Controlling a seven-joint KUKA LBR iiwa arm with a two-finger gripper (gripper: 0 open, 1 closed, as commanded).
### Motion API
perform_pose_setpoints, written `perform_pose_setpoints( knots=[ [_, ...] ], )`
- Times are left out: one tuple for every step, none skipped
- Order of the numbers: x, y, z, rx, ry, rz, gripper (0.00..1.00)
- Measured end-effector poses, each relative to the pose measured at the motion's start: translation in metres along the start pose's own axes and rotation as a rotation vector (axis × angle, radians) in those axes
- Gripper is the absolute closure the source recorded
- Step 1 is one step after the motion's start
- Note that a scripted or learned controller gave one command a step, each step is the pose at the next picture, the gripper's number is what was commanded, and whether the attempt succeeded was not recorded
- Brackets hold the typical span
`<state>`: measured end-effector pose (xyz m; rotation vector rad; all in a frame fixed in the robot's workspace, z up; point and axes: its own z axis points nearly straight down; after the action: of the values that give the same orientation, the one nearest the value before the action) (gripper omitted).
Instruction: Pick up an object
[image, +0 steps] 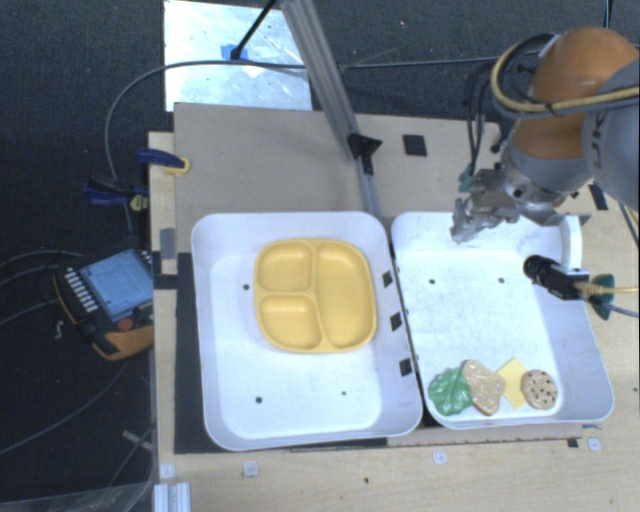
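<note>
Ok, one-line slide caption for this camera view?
Gripper hovers over right bin; toy foods at its near edge.

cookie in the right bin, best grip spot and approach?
Take the cookie from straight above, probably pinching across its round rim. It lies flat near the right bin's front corner; the cheese slice touches its left side, and the wall is close on the right, so line the fingers front to back. The tool is at the bin's far edge.

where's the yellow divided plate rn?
In the camera view, the yellow divided plate sits in the left bin, toward its upper middle, across from the food pieces in the right bin.
</note>
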<state>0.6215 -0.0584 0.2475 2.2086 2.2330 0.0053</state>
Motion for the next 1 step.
perform_pose_setpoints(
  knots=[
    [0.0544, 0.0151, 0.0009, -0.001, 0.0, 0.0, 1.0]
  ],
)
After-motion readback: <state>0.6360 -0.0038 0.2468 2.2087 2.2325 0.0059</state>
